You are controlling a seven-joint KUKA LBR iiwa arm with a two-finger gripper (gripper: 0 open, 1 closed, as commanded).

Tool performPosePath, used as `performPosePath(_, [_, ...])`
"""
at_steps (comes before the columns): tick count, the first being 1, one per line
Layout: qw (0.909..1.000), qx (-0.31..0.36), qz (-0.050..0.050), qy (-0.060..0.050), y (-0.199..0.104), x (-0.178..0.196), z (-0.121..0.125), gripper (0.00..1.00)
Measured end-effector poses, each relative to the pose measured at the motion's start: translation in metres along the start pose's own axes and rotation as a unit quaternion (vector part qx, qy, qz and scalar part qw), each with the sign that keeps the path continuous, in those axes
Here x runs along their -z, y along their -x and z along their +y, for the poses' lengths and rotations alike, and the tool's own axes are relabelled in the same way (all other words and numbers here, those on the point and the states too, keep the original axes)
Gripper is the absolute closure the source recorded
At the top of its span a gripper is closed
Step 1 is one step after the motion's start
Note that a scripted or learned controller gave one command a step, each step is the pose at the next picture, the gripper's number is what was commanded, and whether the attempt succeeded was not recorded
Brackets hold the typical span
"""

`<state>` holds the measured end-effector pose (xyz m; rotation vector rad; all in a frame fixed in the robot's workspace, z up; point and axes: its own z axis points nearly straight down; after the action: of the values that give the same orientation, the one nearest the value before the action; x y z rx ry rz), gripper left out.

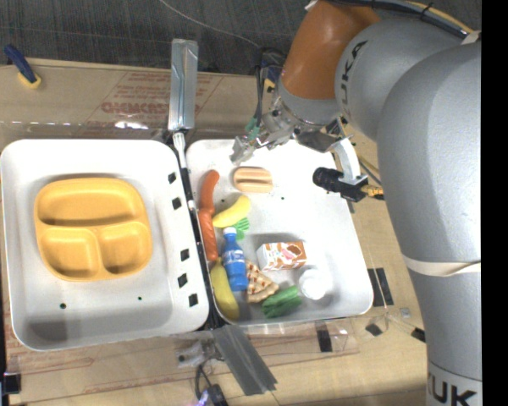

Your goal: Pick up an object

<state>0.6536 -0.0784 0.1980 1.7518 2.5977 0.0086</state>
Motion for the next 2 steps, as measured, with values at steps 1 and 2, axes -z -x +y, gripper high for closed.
performPosePath(1, [1.0000,0.000,0.002,-0.005,-0.001,-0.006,-0.002,0.00])
performPosePath(2, [0.9986,-0.053,0.000,-0.001,0.039,-0.101,-0.027,0.00])
